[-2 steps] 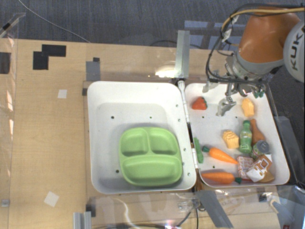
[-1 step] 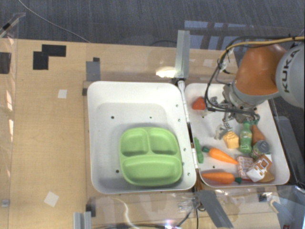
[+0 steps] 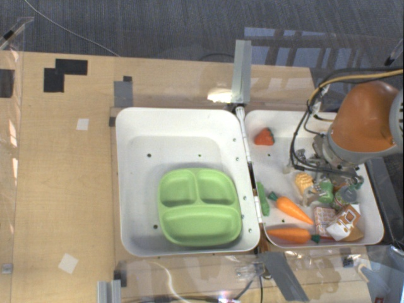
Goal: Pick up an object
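From the camera view above the worktop [image 3: 63, 169], the grey arm with its orange band [image 3: 363, 118] comes in from the right of the frame and hangs low over the right bin [image 3: 281, 122], its wrist pointed almost straight down into the lower right corner of that bin. The gripper [image 3: 325, 188] is buried under the wrist and a loop of black cables, so I cannot tell how the jaws stand or whether anything sits between them. The things to pick lie crowded there: a yellow corn piece [image 3: 304, 182] and something green [image 3: 325, 194] right under the wrist, a carrot [image 3: 291, 208] slanting toward the middle, a second orange piece [image 3: 289, 235] along the bottom wall, a small printed carton [image 3: 344, 223] at the lower right, and a red strawberry-like toy [image 3: 264, 137] alone near the top. The left bin [image 3: 136, 131] carries a green divided plate [image 3: 199, 206]. The risk, as I judge it, is the clutter: items touching one another could be nudged aside or two pinched together, and a rounded toy could slip free on the lift. The bin wall nearby leaves little room.
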`<action>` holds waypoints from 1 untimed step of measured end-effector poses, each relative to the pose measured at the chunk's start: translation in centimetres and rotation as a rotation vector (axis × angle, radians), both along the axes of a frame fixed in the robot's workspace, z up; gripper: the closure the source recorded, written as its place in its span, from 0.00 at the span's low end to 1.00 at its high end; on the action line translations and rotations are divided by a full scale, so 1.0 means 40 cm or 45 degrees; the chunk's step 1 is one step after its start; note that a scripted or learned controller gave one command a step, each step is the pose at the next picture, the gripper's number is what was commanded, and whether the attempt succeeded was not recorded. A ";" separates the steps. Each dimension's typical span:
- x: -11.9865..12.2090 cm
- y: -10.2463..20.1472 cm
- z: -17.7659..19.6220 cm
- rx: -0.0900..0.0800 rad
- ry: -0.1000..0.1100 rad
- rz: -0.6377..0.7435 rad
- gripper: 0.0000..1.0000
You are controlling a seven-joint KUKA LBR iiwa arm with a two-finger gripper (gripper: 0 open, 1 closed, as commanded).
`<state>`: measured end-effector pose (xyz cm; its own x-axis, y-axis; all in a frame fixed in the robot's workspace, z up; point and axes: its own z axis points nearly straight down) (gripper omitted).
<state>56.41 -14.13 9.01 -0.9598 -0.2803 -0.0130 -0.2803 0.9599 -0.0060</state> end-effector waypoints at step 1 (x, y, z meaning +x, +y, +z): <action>-0.118 0.082 0.003 -0.005 -0.011 0.194 0.00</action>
<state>51.71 -10.84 9.15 -0.9060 -0.4229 -0.0195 -0.4227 0.9062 -0.0126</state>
